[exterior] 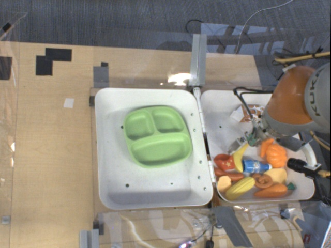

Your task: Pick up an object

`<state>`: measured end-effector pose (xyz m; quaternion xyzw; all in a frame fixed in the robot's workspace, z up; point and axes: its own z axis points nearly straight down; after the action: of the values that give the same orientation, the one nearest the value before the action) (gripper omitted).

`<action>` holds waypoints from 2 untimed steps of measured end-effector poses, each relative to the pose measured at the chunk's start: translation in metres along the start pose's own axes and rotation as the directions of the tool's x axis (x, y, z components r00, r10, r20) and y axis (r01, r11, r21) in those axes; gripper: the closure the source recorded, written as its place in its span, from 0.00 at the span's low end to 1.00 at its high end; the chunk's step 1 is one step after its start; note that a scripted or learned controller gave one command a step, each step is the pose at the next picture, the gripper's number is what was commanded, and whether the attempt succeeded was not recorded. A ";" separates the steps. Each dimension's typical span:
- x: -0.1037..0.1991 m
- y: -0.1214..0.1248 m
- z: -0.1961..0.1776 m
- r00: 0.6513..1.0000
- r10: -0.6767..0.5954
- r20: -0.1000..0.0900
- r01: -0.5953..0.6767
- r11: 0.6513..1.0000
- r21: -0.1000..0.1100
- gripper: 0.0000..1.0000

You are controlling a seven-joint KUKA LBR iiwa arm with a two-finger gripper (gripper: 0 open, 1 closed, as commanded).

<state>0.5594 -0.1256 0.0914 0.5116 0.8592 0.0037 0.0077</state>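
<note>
Toy foods lie heaped in the front of the right bin [222, 112]: a red pepper [224, 162], a banana [239, 157], a blue bottle [256, 166], an orange piece [274, 153], a yellow corn [239, 188], a carrot [271, 191] and a pretzel-like brown piece [264, 181]. My gripper [252, 138] reaches down into this bin just above the banana and the orange piece, under the orange wrist band [292, 105]. Nothing shows clearly between its tips.
The left bin [111, 185] holds a green divided plate [156, 136] near its middle. A metal divider post [197, 61] stands between the bins at the back. Bare bin floor lies behind the toy pile at the right bin's back left.
</note>
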 end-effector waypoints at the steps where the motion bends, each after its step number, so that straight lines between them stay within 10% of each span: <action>1: 0.001 0.003 -0.012 1.000 -0.002 -0.001 0.002 1.000 -0.006 1.00; 2: 0.000 0.006 -0.024 1.000 -0.002 0.002 0.002 1.000 -0.012 1.00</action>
<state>0.5641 -0.1228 0.1154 0.5107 0.8596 0.0083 0.0115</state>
